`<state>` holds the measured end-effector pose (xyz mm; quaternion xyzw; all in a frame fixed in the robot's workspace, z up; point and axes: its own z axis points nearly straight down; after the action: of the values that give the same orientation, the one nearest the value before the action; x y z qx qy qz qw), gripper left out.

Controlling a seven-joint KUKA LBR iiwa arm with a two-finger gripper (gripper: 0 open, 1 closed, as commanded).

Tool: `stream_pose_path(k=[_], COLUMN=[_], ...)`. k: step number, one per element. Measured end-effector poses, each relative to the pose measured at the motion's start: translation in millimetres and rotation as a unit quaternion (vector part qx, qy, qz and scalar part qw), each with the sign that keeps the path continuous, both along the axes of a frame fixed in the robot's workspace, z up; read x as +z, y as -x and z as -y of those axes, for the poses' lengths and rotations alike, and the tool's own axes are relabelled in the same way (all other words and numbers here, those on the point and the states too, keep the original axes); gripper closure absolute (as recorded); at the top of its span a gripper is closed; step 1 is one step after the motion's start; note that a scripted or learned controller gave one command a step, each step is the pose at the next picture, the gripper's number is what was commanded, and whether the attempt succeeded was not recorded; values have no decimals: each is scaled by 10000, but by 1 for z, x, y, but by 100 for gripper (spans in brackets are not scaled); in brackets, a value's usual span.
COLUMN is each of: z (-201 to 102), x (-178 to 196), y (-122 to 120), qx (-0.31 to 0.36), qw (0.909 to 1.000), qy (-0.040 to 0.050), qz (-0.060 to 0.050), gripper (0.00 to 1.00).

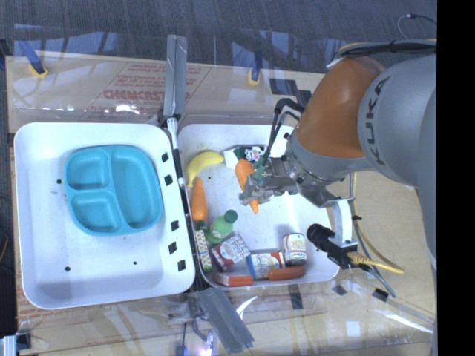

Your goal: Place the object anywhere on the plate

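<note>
Banana [202,163], green bottle [220,227], can [295,248]

floor [111,6]: dark blue-grey carpet at 12 o'clock
surface [89,87]: brown board under clear, glossy plastic sheeting
light: glare on the sheeting

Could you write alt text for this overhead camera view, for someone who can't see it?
A grey and orange robot arm's gripper hangs over a carrot in the right bin, among a banana and food packets. A blue divided plate sits in the left bin.
</note>
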<state>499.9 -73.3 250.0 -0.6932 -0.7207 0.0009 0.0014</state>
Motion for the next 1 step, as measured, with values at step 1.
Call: stream_pose_path(k=[1], z=[-74], x=[-19], y=[0], qx=[1363], qw=[9907], qy=[-2], qz=[0], gripper=[100])
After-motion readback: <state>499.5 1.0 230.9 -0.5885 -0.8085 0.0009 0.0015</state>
